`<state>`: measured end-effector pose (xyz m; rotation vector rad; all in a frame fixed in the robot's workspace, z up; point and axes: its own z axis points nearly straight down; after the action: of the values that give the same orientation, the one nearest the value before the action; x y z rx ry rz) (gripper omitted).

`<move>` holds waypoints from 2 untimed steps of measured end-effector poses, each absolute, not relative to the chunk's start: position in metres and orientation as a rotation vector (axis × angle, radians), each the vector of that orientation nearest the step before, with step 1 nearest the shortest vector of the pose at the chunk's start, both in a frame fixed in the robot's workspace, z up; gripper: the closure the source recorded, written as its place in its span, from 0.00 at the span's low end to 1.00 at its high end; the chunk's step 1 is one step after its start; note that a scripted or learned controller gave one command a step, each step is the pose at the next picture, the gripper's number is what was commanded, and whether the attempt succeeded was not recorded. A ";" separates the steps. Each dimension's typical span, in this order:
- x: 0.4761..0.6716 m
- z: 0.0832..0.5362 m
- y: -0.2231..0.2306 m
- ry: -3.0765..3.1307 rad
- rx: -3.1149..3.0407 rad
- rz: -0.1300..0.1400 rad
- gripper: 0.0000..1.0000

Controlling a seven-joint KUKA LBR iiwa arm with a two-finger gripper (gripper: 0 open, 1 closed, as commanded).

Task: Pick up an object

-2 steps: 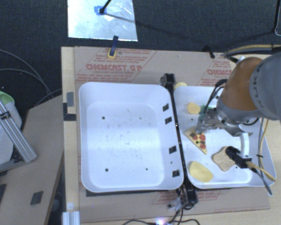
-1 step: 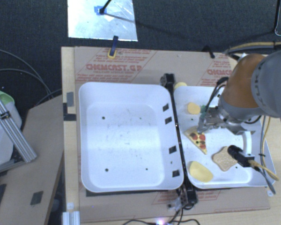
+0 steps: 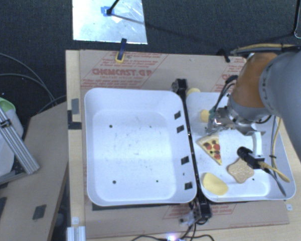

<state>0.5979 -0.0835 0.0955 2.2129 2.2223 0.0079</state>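
Observation:
The right bin [image 3: 281, 185] holds a toy pizza slice [image 3: 211, 148], a slice of toast [image 3: 240, 170], a pale yellow oval piece [image 3: 215, 184] near the front and a small yellow piece [image 3: 204, 115] by the left wall. My gripper [image 3: 215, 126] hangs low in this bin, just above the pizza slice's upper edge and right of the small yellow piece. The arm covers the bin's back right part.
The left bin [image 3: 135, 149] lies beside the right one, joined by black clips [image 3: 183, 129] along the shared wall. A small yellowish ball [image 3: 192, 91] sits at the right bin's back left rim. Both bins rest on a cardboard sheet [image 3: 135, 69].

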 end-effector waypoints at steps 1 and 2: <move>0.596 0.095 -0.084 2.223 2.215 0.004 0.00; 0.508 0.085 -0.115 2.217 2.228 -0.001 0.00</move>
<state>0.5076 -0.1148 0.0849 2.2277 2.2170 -0.0006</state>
